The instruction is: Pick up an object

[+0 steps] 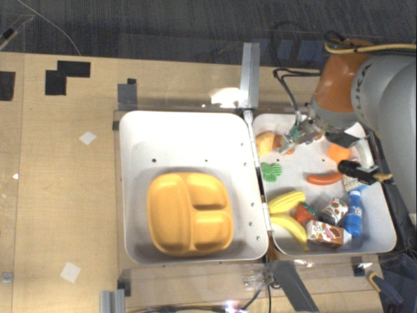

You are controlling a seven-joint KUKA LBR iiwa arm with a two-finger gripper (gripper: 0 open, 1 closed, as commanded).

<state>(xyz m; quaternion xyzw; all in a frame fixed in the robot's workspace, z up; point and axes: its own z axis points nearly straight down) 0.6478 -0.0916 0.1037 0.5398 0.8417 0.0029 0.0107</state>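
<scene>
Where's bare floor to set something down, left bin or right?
Left bin: bare strip along the far wall, beyond the yellow tray. Right bin: small bare patch between the green toy and red sausage; near half crowded with bananas and cartons.

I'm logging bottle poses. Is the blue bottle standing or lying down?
Lying down: the blue bottle rests lengthwise on the right bin's floor, beside the cartons.

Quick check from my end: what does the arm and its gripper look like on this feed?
The arm is bulky, rounded and light grey, with a glossy orange band above the wrist. Black cables loop beside it. The gripper is small, metallic grey with greenish parts, and a black fitting juts from the arm lower down.
</scene>
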